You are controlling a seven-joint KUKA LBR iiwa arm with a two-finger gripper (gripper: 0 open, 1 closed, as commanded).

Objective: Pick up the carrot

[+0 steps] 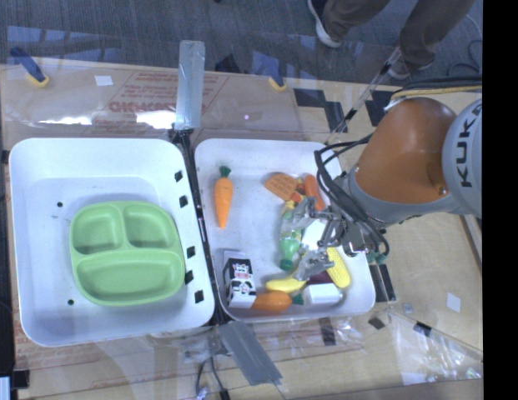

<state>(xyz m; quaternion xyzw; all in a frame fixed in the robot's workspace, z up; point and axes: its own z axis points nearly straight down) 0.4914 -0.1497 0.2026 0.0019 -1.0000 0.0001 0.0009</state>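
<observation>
Currently, I see the carrot (223,197) lying in the left part of the right bin (210,223), well apart from the gripper (313,238). I cannot tell how its jaws stand above the toy clutter.

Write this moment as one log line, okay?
task: pick carrot | carrot: right bin, free | gripper: over toy pile, away from carrot

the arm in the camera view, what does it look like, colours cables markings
The arm has a large rounded orange band and a grey shell with black letters "KU" at its right side. Black cables loop from the band toward the wrist. The gripper is a small silvery metal assembly with dark parts.
</observation>
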